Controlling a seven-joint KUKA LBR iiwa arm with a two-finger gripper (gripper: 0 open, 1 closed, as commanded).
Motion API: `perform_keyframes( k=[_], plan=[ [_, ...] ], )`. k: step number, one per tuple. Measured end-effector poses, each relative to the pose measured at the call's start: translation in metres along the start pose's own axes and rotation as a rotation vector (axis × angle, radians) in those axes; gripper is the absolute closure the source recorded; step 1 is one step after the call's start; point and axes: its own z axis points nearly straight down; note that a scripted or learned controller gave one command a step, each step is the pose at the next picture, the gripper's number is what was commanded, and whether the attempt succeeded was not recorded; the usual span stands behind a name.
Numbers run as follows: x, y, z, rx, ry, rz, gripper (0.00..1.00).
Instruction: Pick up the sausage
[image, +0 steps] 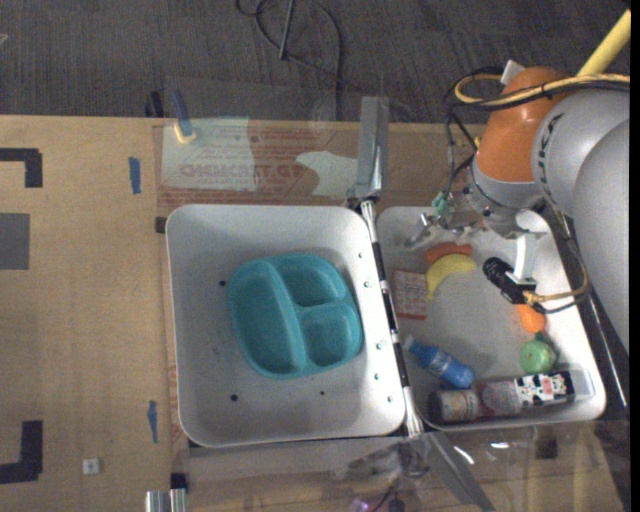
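Orange-red sausage (448, 252), partly hidden

The setting was a robotics laboratory test cell, not a domestic or retail space. A plain light-brown bench (80, 330) carried two shallow white bins (190, 260) mounted side by side and joined by a metal divider rail (372, 150). Black corner markers (25, 165) and strips of blue tape (134, 175) were fixed to the bench surface, as used for positioning reference. An industrial arm (570, 130) with an orange band was installed at the right, with loose cabling (545, 295) routed along it. Further cables (290, 30) lay on the dark floor beyond the bench. The bin contents were toy foods and small bottles (500, 395), typical of manipulation trials.
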Motion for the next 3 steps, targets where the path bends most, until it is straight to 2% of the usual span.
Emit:
perform_keyframes(
  k=[1, 2, 3],
  plan=[
    [-0.004, 0.002, -0.013, -0.009, -0.014, -0.001, 1.0],
    [-0.003, 0.002, -0.012, -0.005, -0.011, -0.002, 0.0],
    [0.006, -0.008, 0.015, 0.02, 0.008, -0.012, 0.0]
  ],
)
